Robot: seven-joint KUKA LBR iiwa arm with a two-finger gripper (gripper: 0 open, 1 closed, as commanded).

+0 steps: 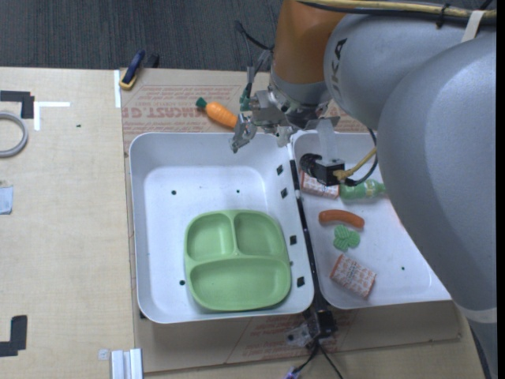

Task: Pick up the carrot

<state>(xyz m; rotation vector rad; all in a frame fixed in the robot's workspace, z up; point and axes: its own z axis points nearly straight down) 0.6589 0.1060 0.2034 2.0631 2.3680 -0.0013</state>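
Note:
The carrot [218,113], orange with a green top, lies on the brown cardboard just behind the far rim of the left bin [158,172], outside both bins. My gripper [262,136] hangs over the far edge of the left bin, close to the divide between the bins, just right of and slightly nearer than the carrot. Its fingers [240,138] stand apart with nothing between them, and the carrot's right end is a short gap from the left finger.
A green divided plate [237,260] lies in the left bin. The right bin [410,275] holds a green bottle [364,189], a sausage [341,218], a small green piece [346,238] and a reddish packet [352,276]. A blue pen [132,68] lies back left.

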